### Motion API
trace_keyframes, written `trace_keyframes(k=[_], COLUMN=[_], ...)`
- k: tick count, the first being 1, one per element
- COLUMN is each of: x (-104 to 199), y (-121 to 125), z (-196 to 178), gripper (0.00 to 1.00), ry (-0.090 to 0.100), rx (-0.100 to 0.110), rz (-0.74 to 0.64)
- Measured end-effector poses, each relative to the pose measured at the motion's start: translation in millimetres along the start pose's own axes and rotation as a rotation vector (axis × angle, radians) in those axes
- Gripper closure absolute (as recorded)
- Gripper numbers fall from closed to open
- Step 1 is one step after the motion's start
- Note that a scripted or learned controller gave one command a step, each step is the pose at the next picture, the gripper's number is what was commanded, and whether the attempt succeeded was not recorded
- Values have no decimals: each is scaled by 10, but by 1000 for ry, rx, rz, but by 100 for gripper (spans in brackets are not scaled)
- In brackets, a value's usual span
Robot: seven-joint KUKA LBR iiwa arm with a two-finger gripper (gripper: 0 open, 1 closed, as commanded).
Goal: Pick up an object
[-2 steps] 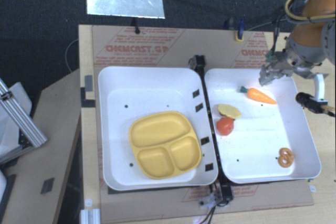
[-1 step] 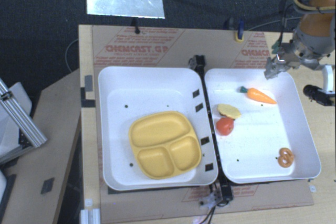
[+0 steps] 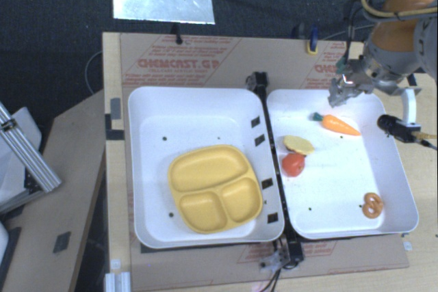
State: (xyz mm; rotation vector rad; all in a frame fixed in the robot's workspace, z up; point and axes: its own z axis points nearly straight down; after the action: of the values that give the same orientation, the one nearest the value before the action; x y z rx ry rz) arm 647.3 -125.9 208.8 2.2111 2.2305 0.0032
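In the right bin (image 3: 393, 178) lie an orange carrot with a green tip (image 3: 340, 124), a pale yellow slice (image 3: 299, 144), a red tomato-like ball (image 3: 293, 164) touching that slice, and a small brown pretzel (image 3: 372, 205) at the near right. My gripper (image 3: 339, 96) hangs over the bin's far edge, just behind and above the carrot, and I see nothing held in it.
The left bin (image 3: 150, 147) holds a yellow divided plate (image 3: 215, 187). A black hinge strip (image 3: 268, 147) runs between the two bins. The arm's grey and orange wrist (image 3: 404, 17) reaches in from the upper right.
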Motion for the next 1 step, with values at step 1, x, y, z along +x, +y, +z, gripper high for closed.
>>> trace_keyframes(k=[1], x=[550], y=[-63], z=[-90], gripper=[100], ry=[1], rx=[0], rz=[-1])
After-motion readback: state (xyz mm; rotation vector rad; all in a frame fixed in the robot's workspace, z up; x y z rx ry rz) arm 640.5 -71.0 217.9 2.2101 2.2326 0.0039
